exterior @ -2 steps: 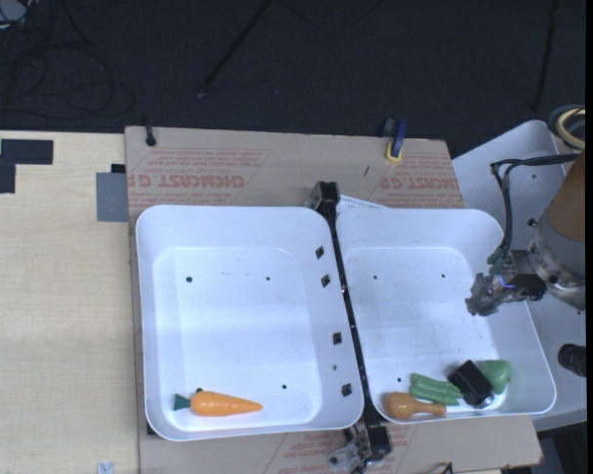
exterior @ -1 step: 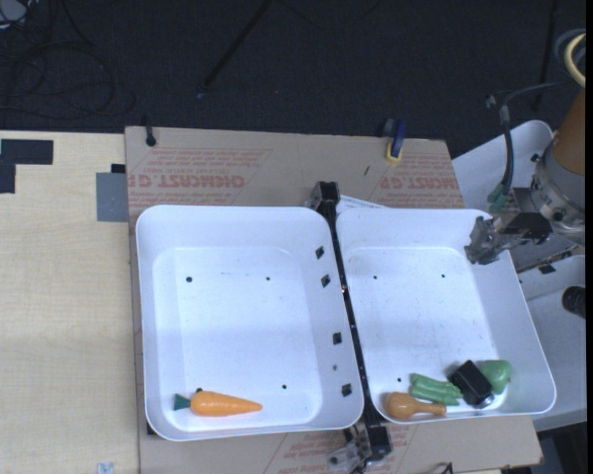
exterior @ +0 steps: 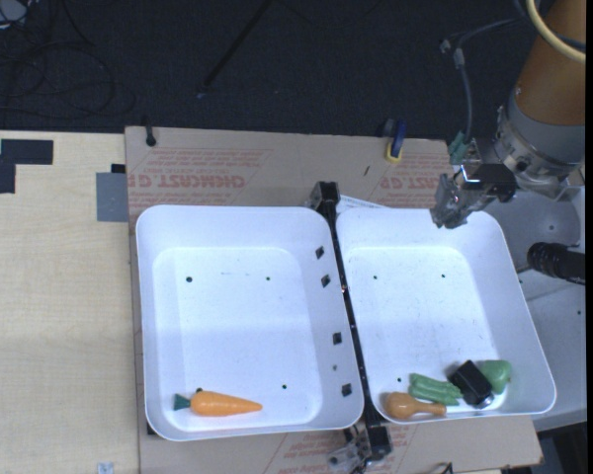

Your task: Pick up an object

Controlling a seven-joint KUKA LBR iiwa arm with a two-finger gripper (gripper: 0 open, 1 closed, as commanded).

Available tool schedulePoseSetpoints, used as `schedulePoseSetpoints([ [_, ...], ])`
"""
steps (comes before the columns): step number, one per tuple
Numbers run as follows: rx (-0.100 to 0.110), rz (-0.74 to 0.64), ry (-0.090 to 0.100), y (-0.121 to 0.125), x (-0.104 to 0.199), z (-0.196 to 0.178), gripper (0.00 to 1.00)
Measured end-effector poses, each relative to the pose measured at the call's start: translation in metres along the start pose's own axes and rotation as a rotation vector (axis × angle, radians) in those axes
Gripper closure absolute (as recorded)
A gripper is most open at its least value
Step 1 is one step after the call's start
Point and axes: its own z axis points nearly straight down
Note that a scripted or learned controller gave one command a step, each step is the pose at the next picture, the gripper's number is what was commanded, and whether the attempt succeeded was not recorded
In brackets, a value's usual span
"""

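My gripper (exterior: 451,210) hangs over the far right corner of the right bin (exterior: 425,265), well above its floor. An orange carrot (exterior: 220,404) lies at the near left of the left bin (exterior: 227,235). Along the near edge of the right bin lie an orange pear-shaped toy (exterior: 411,407), a green pea pod (exterior: 435,389), a black block (exterior: 471,382) and a green rounded object (exterior: 496,371). These lie far from the gripper, toward the front of the bin.
A black divider with clips (exterior: 338,304) runs between the two bins. A brown cardboard sheet (exterior: 237,171) lies under them. A blue and yellow clamp (exterior: 395,140) stands at the cardboard's far edge. Cables hang behind the arm.
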Motion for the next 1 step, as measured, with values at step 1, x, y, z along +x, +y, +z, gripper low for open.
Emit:
schedulePoseSetpoints([
  [1, 0.013, 0.013, -0.001, -0.0114, -0.0566, 0.0802, 1.00],
])
